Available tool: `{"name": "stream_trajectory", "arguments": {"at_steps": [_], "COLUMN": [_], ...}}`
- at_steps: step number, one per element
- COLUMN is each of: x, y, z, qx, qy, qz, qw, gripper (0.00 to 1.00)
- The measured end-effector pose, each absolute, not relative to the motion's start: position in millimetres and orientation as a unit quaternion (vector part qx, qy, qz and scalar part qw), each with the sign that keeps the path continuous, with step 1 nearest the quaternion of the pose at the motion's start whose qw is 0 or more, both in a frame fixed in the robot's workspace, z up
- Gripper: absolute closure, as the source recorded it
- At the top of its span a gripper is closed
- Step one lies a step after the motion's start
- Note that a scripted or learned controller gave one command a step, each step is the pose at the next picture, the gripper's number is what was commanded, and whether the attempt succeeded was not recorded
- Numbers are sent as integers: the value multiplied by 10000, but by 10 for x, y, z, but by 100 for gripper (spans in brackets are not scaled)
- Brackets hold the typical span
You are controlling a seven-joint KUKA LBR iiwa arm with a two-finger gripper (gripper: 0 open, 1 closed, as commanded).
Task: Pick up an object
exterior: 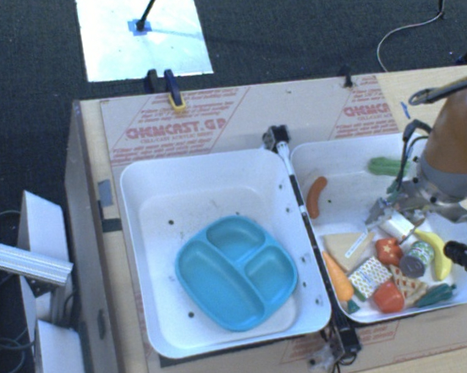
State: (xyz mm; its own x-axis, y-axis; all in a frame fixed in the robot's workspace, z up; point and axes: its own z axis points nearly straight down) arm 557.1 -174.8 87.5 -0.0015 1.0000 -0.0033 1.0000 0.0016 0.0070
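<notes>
From my feed, nearest to me is the front edge of the desk, with a clamp and some wires poking out right where the two bins meet. Just behind that on the left sits the left bin, and in it a blue divided plate, lying flat toward the front right of the bin.

The right bin is where all the clutter is. Along its front wall I've got a red tomato-ish thing, a checkered cracker-like piece next to it, and something dark green at the front right corner. A carrot lies along the left wall, just beside a small box with a green and white pattern. Behind those there's a second red piece, a grey can and a banana, all bunched up and touching. A pale wedge shape lies just left of that pile.

The arm comes in from the right with its orange band over the back right of the bin. The pincer is down at the top of the pile, next to a small white block. I honestly can't tell how wide it's open or whether it has hold of anything, too much overlap there.

Further back in the same bin, a sausage lies on its own near the left wall, and a green pickle-like thing sits by the back, partly under the arm.
</notes>
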Motion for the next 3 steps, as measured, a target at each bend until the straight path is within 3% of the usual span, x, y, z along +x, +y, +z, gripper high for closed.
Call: {"name": "stream_trajectory", "arguments": {"at_steps": [1, 2, 3], "x": [6402, 5820, 6654], "y": [-1538, -1718, -1776], "z": [1558, 870, 843], "qx": [7057, 7065, 7074], "qy": [7085, 7078, 7067], "qz": [17, 11, -47], "qw": [21, 27, -107], "gripper": [0, 0, 0]}}
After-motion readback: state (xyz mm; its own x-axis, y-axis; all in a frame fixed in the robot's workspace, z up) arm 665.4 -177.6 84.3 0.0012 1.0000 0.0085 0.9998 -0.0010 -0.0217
